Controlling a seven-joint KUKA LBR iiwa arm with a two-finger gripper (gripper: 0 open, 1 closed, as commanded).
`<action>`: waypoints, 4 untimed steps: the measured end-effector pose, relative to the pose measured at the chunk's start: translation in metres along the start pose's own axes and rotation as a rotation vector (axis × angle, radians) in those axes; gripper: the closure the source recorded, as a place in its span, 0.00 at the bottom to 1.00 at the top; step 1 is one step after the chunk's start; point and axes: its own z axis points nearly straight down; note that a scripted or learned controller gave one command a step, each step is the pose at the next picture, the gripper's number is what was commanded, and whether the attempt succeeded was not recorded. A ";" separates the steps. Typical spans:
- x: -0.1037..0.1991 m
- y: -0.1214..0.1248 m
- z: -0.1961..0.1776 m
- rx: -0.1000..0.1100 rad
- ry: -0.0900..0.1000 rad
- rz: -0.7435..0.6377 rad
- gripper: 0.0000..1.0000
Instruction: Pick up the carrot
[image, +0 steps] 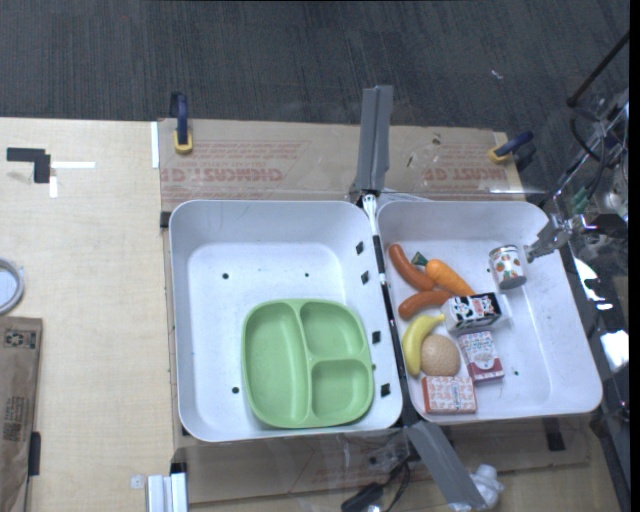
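Observation:
The carrot (450, 277) is orange with a green leafy top. It lies at a slant in the right bin (560, 350), near that bin's left wall, between two reddish sausages (405, 265). My gripper (550, 240) hangs at the right bin's far right rim, well to the right of the carrot and just beyond a small can (507, 266). The gripper's tip is small and partly lost among cables at the frame's right edge. Nothing is visibly held.
Around the carrot lie a black-and-white milk carton (473, 311), a banana (420, 341), an egg (440, 354) and two red boxes (449, 393). A green divided plate (308, 362) sits in the left bin (200, 300). A grey divider post (375, 140) stands between the bins.

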 end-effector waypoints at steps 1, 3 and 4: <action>0.028 0.020 -0.014 -0.002 -0.001 -0.045 0.00; 0.103 0.023 0.139 0.001 0.000 -0.298 0.00; 0.102 0.023 0.130 0.001 -0.001 -0.294 1.00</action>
